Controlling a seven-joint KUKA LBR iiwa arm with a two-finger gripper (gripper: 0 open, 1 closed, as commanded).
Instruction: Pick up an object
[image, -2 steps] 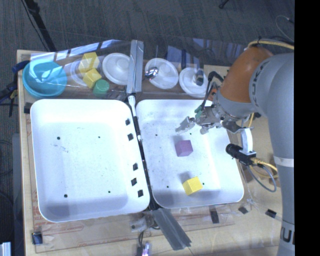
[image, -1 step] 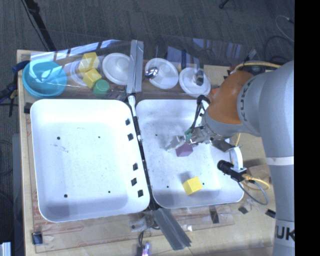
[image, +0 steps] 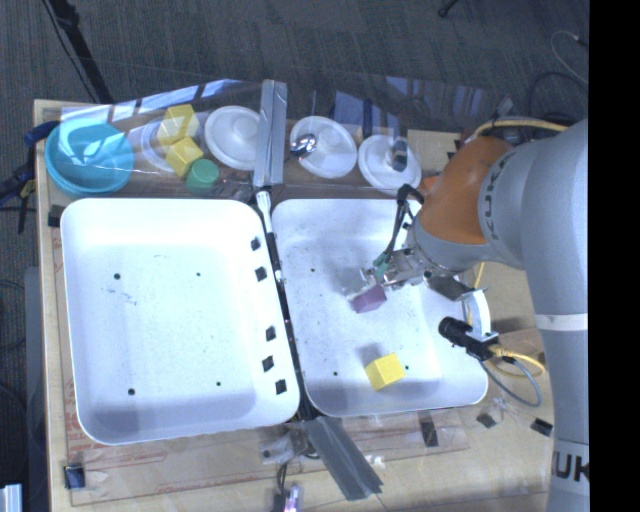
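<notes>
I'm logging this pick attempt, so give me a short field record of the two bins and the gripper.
right bin: purple block, yellow block
left bin: white, next to the right bin
gripper: low over the right bin, right next to the purple block
grasp: cannot tell
yellow block position: near the front edge, apart from the gripper

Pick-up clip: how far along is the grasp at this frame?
Done: the gripper has reached into the right bin, right beside the purple block. In hand: nothing visibly gripped. Left: grasp and lift; the yellow block lies untouched nearer the front.
</notes>
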